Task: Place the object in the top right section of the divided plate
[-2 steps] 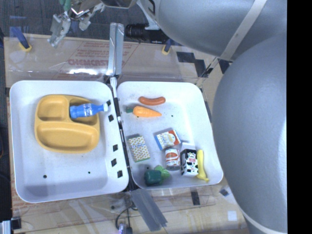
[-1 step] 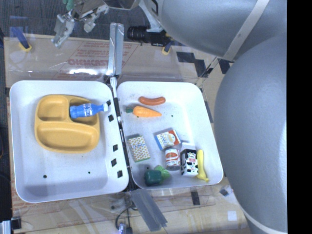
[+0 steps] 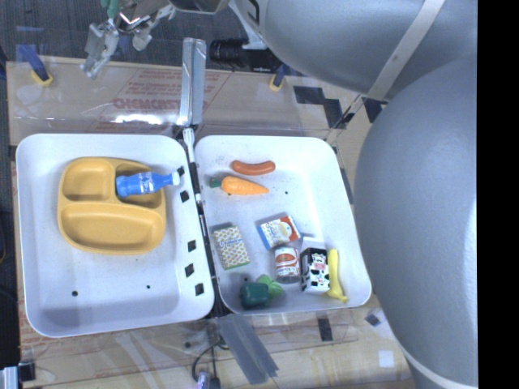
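A: Where do we stand with the blue bottle (image 3: 144, 184)?

B: We see it lying on its side in the yellow divided plate (image 3: 109, 227), in the left bin (image 3: 45, 298). Its body rests in the plate's top right section, and its pale cap end pokes out over the plate's right rim toward the wall between the bins.

A: And our end effector (image 3: 113, 23)?

B: High at the top of the view, beyond the far edge of the bins, well apart from the bottle. Nothing sits between its fingers; whether they are spread or pressed together we cannot tell from here.

A: If we had to take hold of the bottle again, how would it behave?

B: We judge it a small, light plastic bottle, stiff enough to take a firm pinch but smooth and round, so it could roll or squirt out sideways. We would close across the middle of the body, fingers square to its long axis, and avoid the narrow cap end.

A: Anything nearby to mind?

B: The plate's raised rim, just under the neck. The toys in the right bin (image 3: 345, 217), such as the carrot (image 3: 243, 187), are well apart.
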